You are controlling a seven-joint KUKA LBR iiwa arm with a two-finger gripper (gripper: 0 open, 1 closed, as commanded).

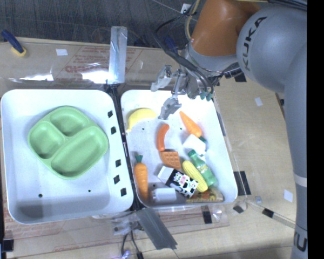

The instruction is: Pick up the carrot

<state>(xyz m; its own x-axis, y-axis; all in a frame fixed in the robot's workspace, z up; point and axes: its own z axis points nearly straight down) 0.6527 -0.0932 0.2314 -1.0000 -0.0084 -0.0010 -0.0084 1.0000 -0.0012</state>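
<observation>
One carrot (pixel 141 178) with a green top lies along the left wall of the right bin (pixel 222 144), pointing toward the front. A second carrot-like orange piece (pixel 190 123) lies near the bin's back right. My gripper (pixel 169 94) hangs over the back of the right bin, above and to the left of that second piece. It is open, with nothing between its fingers. The carrot by the left wall is well in front of the gripper, about half a bin length away.
The right bin also holds a yellow fruit (pixel 141 116), an orange sausage shape (pixel 162 136), a waffle (pixel 170 158), a corn cob (pixel 194 176), a green bottle (pixel 203 167), a cow-patterned box (pixel 182 183) and a white block (pixel 193 143). A green divided plate (pixel 68 141) sits in the left bin (pixel 21 198).
</observation>
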